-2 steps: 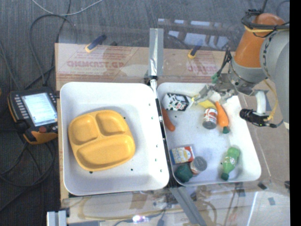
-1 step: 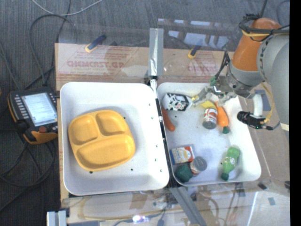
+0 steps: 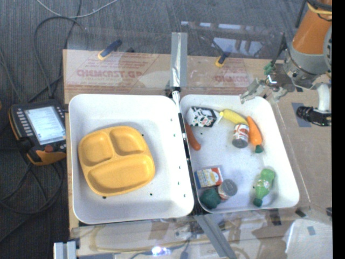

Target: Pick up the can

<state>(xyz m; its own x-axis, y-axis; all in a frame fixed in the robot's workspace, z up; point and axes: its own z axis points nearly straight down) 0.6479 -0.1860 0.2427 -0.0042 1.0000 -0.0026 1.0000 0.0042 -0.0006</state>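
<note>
The hand (image 3: 262, 88) hovers with its fingers spread and holding nothing, above the far rim of the right bin (image 3: 285, 161). The can (image 3: 240, 136) stands upright inside, toward the near-left of the hand (an orange carrot (image 3: 255, 132) just beside it).

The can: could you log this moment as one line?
gripper: open, above right bin's far rim | can: in bin, beside carrot, untouched
</note>
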